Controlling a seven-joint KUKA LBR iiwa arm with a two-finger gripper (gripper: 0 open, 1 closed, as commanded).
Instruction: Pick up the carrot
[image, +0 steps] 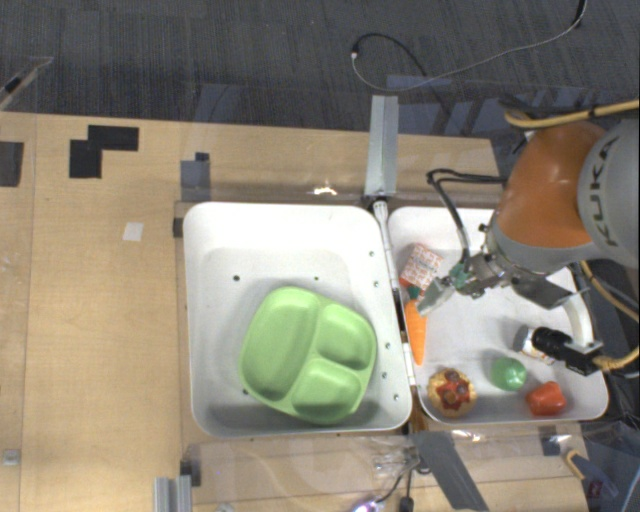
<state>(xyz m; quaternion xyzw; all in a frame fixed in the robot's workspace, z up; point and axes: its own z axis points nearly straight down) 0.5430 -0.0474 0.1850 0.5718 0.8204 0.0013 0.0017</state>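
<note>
The orange carrot lies along the left wall of the right bin, its green top pointing up towards the gripper. My gripper hangs just above and right of the carrot's top end, reaching in from the right under the orange-banded wrist. Nothing shows between its fingers. The carrot rests on the bin floor.
In the right bin lie a pink-and-white packet near the back, a brown muffin-like item, a green round item and a red item along the front. A green divided plate sits in the left bin.
</note>
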